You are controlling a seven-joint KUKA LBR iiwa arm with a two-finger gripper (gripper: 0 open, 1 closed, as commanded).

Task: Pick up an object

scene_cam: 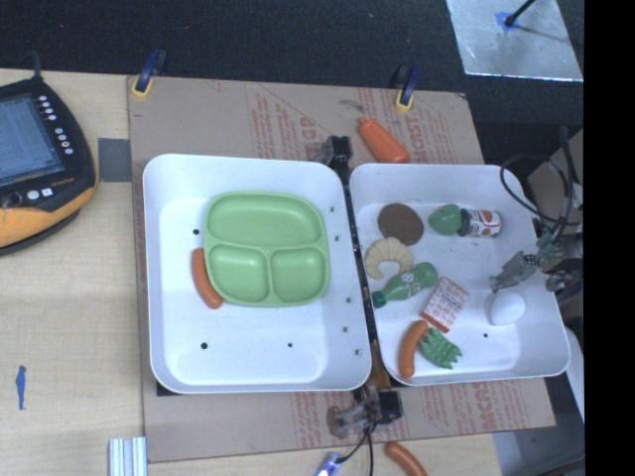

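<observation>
Looking down on two white bins set side by side on a brown cardboard sheet [298, 117] over a pale wooden bench [60, 345]. The left bin [174, 355] holds a green divided plate [266, 248] at its centre, with an orange sausage [205, 278] touching the plate's 9 o'clock edge; bare white floor lies along the 6 o'clock side. The right bin [526, 360] is more crowded: a brown disc [400, 222], a croissant [388, 257], a green bottle [405, 284], a second bottle with a red label [464, 221], a red and white packet [445, 303], a green leafy toy [438, 346], another sausage [409, 348] and a white egg [507, 307]. The gripper [516, 271] hangs at the right bin's 3 o'clock edge, just above the egg; whether it is clenched or released is unclear. A handheld controller [35, 162] rests at 9 o'clock on the bench.
</observation>
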